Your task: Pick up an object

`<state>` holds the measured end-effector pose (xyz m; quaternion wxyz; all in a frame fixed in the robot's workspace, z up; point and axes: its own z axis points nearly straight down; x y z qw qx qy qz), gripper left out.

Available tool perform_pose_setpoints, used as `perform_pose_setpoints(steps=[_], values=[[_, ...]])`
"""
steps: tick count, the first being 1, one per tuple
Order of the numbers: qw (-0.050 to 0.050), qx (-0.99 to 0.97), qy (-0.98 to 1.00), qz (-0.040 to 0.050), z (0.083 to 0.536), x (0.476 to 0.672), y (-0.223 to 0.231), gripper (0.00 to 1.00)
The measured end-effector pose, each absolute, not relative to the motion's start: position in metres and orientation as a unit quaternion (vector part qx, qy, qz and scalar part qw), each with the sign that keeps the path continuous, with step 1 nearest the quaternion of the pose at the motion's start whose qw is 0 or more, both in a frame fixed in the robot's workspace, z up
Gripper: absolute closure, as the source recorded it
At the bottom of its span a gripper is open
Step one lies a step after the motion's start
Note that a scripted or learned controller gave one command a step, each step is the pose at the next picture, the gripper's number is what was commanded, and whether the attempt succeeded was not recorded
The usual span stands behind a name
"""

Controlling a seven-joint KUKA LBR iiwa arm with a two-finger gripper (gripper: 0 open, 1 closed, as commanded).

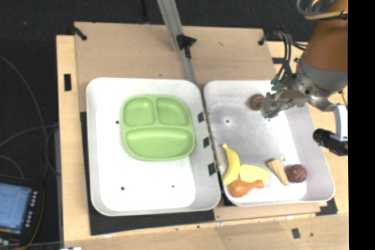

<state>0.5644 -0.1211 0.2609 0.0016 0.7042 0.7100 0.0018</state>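
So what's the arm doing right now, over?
Gripper low over right bin, beside a small brown ball. Nothing seen held. Banana and cone lie apart, near the front.

Right bin (304, 126): middle floor is bare, easy passage. Front edge crowded: banana (232, 164), yellow piece (254, 173), orange pear-shaped toy (243, 187), ice cream cone (287, 173) bunched together. Small brown ball (256, 102) sits near the back wall, just beside the gripper (274, 103). Left bin (105, 184): green divided plate (158, 128) takes the centre, free strip along the front. Slanted metal pole (167, 3) overhangs the back, between the bins.
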Motion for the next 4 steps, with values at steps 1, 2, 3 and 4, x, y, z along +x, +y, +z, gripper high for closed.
perform_pose_setpoints(steps=[1, 2, 3, 4], values=[[0.000, 0.705, 0.709, 0.0006, 0.250, 0.571, -0.068, 1.00], [0.000, 0.705, 0.709, 0.0007, 0.248, 0.573, -0.026, 1.00], [0.000, 0.704, 0.710, 0.0014, 0.256, 0.572, 0.026, 1.00], [0.000, 0.704, 0.710, 0.0002, 0.246, 0.573, 0.085, 1.00]])
